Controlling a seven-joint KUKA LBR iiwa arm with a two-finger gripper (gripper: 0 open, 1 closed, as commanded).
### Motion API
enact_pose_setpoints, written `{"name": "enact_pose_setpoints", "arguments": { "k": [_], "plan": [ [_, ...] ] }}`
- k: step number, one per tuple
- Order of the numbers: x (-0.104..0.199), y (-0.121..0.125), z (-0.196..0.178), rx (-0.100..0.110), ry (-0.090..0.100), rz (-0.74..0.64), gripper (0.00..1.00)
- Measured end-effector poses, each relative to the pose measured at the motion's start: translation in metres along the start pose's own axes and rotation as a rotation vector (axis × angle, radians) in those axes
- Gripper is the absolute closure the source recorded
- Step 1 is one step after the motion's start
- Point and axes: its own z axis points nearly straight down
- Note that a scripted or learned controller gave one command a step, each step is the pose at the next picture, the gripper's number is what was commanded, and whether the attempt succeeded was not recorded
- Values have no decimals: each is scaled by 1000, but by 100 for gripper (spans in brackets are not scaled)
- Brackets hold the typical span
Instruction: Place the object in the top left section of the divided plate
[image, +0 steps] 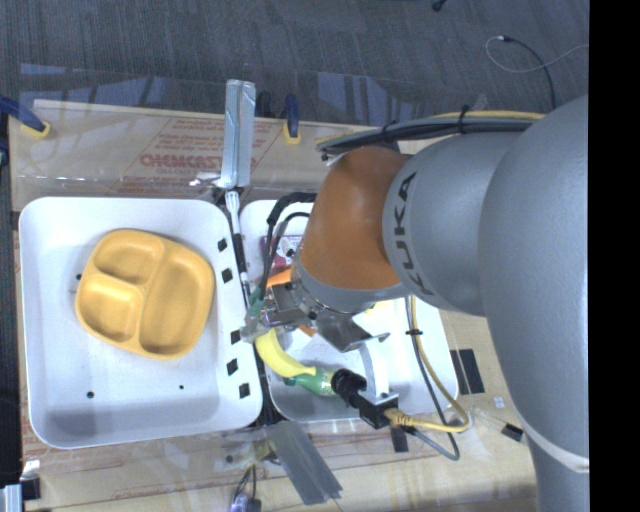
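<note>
From where I stand, the grey arm with its orange band (350, 220) leans low over the right white bin (440, 375), its wrist hiding most of what lies there. A curved yellow banana-like object with a green end (283, 362) shows just below the wrist, lying in that bin. The yellow divided plastic plate (145, 292) sits in the left white bin (60, 400), well apart from it. I cannot tell how the jaws stand; the wrist covers them. The risk, I judge, is a poor grip on that curved shape, so it slips before crossing the bin walls.
</note>
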Motion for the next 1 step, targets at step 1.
{"name": "enact_pose_setpoints", "arguments": {
  "k": [1],
  "plan": [
    [-49,-8,-128,-5,0,63,100]
  ]
}}
